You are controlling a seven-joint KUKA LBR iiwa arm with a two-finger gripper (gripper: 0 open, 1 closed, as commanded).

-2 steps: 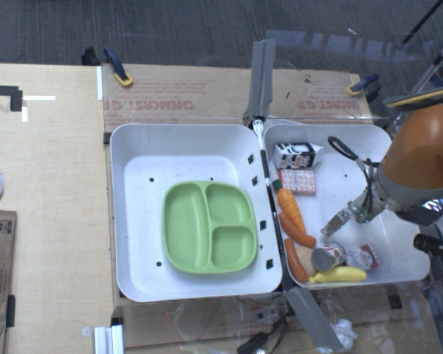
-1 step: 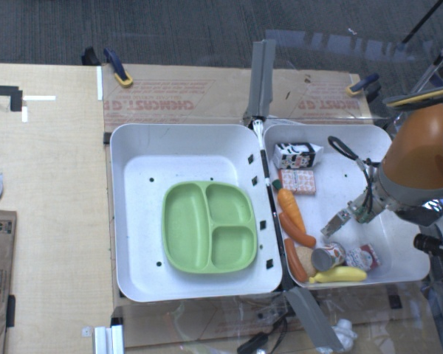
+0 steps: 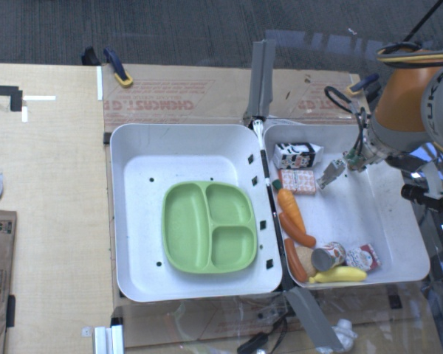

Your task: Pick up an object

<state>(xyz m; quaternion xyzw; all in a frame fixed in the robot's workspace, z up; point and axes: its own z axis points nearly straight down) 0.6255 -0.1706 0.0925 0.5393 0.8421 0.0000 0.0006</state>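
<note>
My gripper [image 3: 341,166] hangs over the upper middle of the right bin [image 3: 399,220], open with nothing between its fingers. Just left of it lie a black-and-white carton [image 3: 295,155] and a pink box [image 3: 297,181]. Down the bin's left side lie an orange carrot [image 3: 289,208] and a red sausage [image 3: 300,237]. At the front sit another red sausage [image 3: 294,262], a grey can [image 3: 326,257], a yellow banana [image 3: 339,275] and a red-and-white packet [image 3: 364,257].
A green divided plate [image 3: 210,227] lies in the left bin [image 3: 133,198]. A grey post [image 3: 261,80] rises behind the divider between the bins. The arm's orange band [image 3: 402,98] is above the right bin's far corner.
</note>
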